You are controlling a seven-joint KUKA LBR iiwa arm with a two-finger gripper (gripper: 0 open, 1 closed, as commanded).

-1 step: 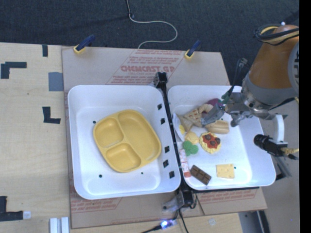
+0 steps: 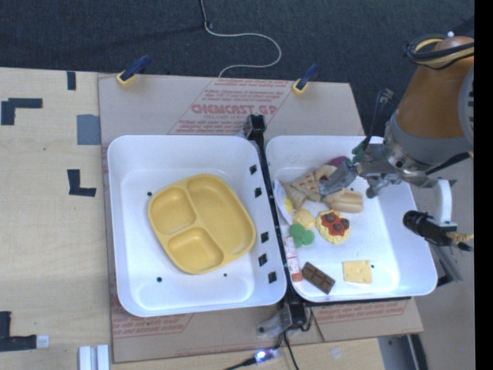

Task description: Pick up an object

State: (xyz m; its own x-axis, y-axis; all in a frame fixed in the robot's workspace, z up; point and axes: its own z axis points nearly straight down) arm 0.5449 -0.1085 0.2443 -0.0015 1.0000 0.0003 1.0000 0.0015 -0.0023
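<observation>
You see the tool (image 2: 339,179) low in the right bin (image 2: 400,280), over the pile of toy food (image 2: 323,206) by the bin's left wall. You cannot tell its state. The yellow divided plate (image 2: 202,223) lies in the left bin (image 2: 127,230).

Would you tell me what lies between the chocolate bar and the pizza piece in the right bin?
In the camera view, only bare white bin floor separates the chocolate bar from the pizza piece.
</observation>
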